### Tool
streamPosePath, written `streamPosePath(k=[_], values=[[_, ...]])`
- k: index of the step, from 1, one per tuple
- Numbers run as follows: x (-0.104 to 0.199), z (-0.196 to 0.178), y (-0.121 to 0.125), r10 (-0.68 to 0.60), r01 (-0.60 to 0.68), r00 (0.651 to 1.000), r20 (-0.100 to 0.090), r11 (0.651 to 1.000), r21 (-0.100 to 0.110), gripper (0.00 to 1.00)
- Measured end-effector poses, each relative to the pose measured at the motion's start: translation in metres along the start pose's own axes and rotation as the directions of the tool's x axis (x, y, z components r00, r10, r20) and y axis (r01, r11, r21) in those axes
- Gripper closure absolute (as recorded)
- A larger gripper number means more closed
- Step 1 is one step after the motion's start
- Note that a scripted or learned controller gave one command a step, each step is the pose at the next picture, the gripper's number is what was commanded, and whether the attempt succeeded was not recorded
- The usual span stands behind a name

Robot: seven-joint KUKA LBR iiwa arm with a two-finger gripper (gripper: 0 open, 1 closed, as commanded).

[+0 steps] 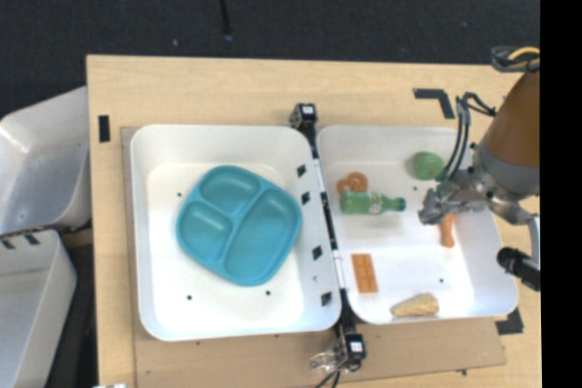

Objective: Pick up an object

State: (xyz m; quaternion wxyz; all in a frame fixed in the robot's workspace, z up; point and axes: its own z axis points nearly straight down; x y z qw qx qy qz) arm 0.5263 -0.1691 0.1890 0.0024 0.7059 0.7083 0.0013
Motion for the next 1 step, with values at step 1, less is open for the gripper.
streamPosePath(k=[1], values=[[-0.0061,-0.0460,-0.0031,0.000,0.000,1.000,0.001,1.000,-0.002,1.00]])
